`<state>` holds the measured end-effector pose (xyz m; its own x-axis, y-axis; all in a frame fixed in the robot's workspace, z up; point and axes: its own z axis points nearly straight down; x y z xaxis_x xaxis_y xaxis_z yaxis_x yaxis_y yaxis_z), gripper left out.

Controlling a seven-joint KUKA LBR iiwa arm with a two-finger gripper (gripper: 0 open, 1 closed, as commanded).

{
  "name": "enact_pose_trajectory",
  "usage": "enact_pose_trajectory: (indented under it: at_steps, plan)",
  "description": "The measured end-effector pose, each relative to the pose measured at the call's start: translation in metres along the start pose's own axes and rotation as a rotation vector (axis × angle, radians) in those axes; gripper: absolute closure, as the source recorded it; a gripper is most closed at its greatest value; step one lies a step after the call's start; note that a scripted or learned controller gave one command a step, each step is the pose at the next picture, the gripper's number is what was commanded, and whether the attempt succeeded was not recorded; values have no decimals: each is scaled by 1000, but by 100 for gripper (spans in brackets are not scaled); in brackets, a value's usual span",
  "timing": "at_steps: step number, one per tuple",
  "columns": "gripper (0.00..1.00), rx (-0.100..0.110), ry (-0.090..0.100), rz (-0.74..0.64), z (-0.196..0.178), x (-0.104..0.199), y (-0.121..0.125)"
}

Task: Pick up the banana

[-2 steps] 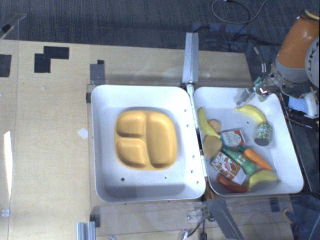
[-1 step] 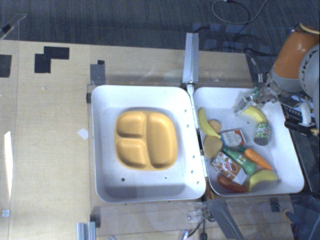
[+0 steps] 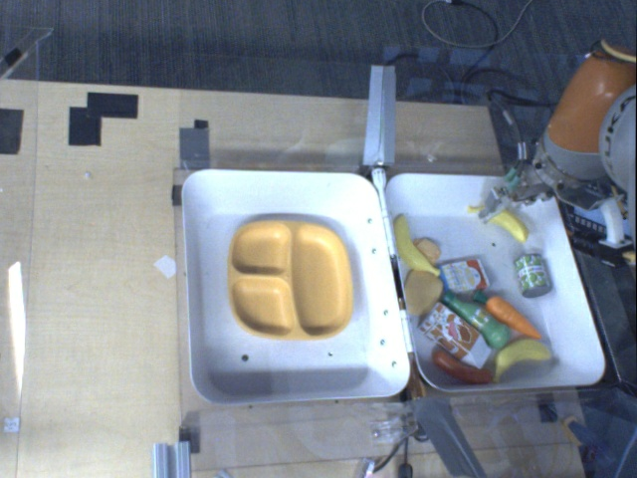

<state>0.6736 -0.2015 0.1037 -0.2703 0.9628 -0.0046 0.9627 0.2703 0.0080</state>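
Here the tool, its state unclear, sits just above the small banana.

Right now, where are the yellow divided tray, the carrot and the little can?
Yellow divided tray (image 3: 292, 277): camera view, on the ridge between its compartments.
Carrot (image 3: 514, 317): camera view, middle of its orange body.
Little can (image 3: 533, 275): camera view, on its side wall.

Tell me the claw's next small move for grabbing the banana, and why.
Probably a short move left and down: the claw sits near the right bin's back right corner by a small yellow piece, while the banana lies against the left wall.
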Motion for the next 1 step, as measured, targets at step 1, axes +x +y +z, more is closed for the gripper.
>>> enact_pose_trajectory:
  at_steps: [1]
  plan:
    - [100,0,1,154,-99,55,14]
